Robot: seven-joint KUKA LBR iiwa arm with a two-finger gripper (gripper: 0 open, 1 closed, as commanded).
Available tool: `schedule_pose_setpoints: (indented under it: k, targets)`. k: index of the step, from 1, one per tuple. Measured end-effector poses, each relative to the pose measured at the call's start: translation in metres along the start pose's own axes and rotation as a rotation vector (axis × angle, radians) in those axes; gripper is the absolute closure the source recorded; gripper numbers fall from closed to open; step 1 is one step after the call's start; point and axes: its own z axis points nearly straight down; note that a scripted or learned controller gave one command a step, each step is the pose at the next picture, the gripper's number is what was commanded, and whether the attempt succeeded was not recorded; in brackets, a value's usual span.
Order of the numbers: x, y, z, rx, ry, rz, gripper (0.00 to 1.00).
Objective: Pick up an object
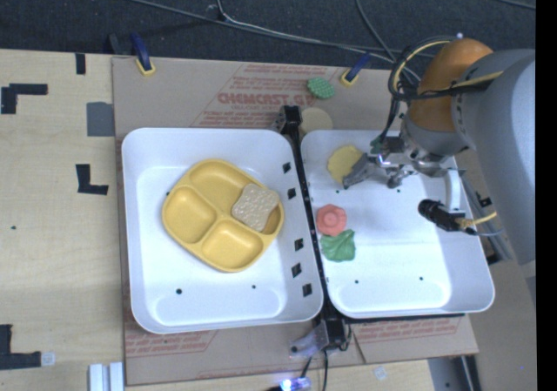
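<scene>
Fingers of the gripper [355,177] hang low in the right bin [409,293], tips beside a yellow piece [342,160]; whether they grip it I cannot tell. Below sit a pink piece [331,219] and a green piece [338,246]. Farther left, a yellow tray [209,219] holds a cracker [255,206].

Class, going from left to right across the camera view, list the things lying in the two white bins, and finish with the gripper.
Yellow divided plate → cracker → pink piece → yellow piece → gripper. The green piece sits directly under the pink one, so I leave it out.
</scene>
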Motion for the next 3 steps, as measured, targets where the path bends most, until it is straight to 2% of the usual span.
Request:
schedule_pose_setpoints:
  k: [1,2,3]
  targets:
    - [0.000,0.001,-0.013,-0.004,-0.001,-0.002,1.00]
    - [0.007,0.004,-0.058,-0.004,0.002,0.000,1.00]
    - [0.010,0.002,-0.121,-0.006,0.001,0.001,1.00]
